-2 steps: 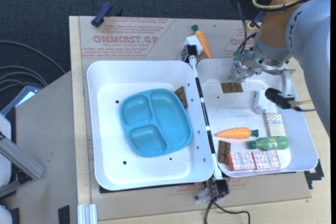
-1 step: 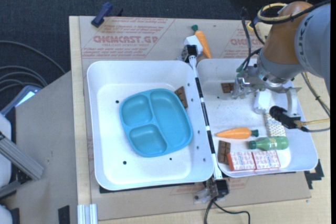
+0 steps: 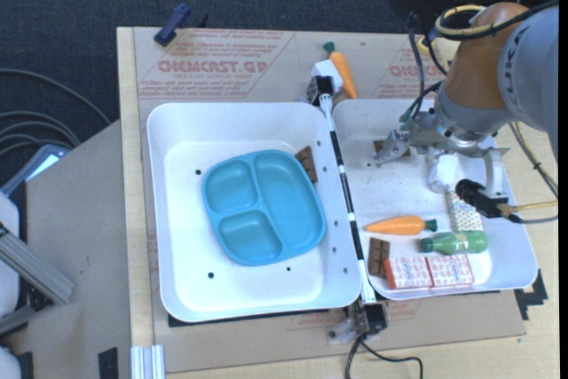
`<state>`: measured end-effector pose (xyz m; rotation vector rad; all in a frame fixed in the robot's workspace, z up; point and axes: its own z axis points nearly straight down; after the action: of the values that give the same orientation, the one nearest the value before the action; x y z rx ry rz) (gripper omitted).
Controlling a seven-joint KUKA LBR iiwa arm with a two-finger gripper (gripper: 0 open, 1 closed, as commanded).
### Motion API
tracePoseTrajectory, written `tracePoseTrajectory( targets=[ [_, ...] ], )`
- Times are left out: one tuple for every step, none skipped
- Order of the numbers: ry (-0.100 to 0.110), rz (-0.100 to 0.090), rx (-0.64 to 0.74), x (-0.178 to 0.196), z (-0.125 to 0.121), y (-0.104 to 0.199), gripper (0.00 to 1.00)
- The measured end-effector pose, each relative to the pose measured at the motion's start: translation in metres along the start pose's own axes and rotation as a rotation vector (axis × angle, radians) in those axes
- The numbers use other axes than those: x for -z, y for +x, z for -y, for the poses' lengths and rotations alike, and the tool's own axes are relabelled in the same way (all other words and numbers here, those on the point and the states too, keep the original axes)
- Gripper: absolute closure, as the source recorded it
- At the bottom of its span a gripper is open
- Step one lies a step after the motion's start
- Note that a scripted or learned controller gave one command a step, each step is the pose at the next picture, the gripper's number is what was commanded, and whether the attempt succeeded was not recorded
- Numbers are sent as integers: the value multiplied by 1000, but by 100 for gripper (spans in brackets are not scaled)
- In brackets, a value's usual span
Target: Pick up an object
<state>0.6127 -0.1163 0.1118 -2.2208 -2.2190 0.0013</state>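
Nearest the front of the right bin [image 3: 524, 266] sits a red-and-white box [image 3: 432, 272], with a dark chocolate bar [image 3: 379, 256] touching its left end. Just behind them lie a green bottle [image 3: 454, 241] on its side and a carrot [image 3: 397, 226], the two nearly tip to tip. A patterned packet [image 3: 461, 213] lies just behind the bottle.

Further back, here I am: my gripper [image 3: 388, 150] hangs low over the back-left of this bin, close to the wall shared with the left bin [image 3: 164, 191]. Open or closed, I cannot tell from this slant, and I can make out nothing in my grasp. The floor below me looks bare, and everything worth taking in this bin is well apart from me, toward the front.

That's the worry. Close here and I'd likely catch air. Going forward, the carrot and bottle are round and could roll or squirt out of a pinch. The box and bar are packed tight, so I might nudge them rather than straddle one. The shared wall is close too, and a knock there could jolt things.

Across the wall lies a blue divided plate [image 3: 262, 207], with a brown piece [image 3: 307, 162] at its far corner. Beyond the bins, a second carrot [image 3: 343, 74] rests on the board.
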Motion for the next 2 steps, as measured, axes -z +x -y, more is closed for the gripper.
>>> tracePoseTrajectory(
  targets=[
    [-2, 1, 2, -27, -54, -4, 0],
    [-10, 3, 3, -14, -56, -4, 100]
  ],
)
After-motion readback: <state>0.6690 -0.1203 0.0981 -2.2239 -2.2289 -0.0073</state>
